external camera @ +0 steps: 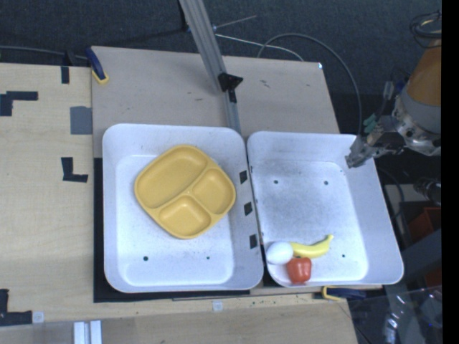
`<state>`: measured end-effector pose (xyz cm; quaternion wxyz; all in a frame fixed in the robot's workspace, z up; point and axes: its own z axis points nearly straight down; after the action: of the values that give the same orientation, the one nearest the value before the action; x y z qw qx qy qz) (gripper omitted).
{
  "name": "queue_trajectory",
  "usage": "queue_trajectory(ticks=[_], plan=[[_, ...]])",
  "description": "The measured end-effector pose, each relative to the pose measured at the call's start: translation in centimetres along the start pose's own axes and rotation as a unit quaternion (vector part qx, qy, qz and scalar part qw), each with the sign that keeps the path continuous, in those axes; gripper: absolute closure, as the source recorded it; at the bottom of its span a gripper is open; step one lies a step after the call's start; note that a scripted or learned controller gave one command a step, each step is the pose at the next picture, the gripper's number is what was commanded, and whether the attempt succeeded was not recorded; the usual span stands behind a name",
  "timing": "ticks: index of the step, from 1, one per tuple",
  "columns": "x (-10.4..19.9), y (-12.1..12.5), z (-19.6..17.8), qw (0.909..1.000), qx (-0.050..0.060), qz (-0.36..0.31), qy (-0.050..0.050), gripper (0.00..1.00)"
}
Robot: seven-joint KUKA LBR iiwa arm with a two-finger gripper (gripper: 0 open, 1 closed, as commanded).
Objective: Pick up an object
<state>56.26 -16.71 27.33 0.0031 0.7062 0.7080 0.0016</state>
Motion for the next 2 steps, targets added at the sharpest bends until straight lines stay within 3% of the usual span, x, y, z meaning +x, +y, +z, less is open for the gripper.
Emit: queue_trajectory(ticks=[2], plan=[[10.0, -1.0, 3.0, 1.0000, 0.005, -0.002, 0.001, 1.00]])
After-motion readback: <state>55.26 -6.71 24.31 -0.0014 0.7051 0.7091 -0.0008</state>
